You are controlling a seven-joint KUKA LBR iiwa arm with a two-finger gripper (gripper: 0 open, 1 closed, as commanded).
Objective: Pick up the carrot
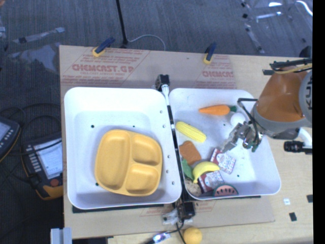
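orange and smooth, the carrot (215, 110) lies in the far part of the right bin (264, 184), just beside a white egg (237, 119) and apart from the corn cob (190, 131). its long axis runs almost left to right across the bin, with the pointed tip toward the left and the green stem end toward the right. it looks like a toy of hard plastic, so i judge it light, stiff and a little slippery; the best hold is probably across the thick middle, with the fingers closing across the long axis. the gripper (242, 138) hangs nearer to us than the carrot, above the bin floor beside a small food packet (223, 161). its fingers seem a little apart and nothing is between them.
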